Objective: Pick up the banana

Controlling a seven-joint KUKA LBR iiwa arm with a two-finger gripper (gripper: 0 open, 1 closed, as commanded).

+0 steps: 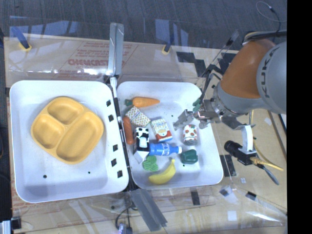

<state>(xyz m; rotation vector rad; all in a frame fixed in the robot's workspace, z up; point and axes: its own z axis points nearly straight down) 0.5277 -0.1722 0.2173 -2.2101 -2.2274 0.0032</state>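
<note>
- The banana (164, 173) lies at the near edge of the right bin (207, 169), just below the blue bottle (163, 149) and beside a green toy (150, 164).
- The claw (187, 119) hovers over the bin's right part, above a small spotted jar (190, 134); its fingers look spread and hold nothing.
- A yellow divided plate (67, 129) sits in the left bin (29, 179).

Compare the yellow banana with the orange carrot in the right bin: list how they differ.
The curved yellow banana bends upward at both ends; the tapered orange carrot lies straight. The banana sits at the right white bin's near edge, the carrot at its far edge. The carrot has a green stem end; the banana has none. Both lie flat, untouched by the hand.
</note>
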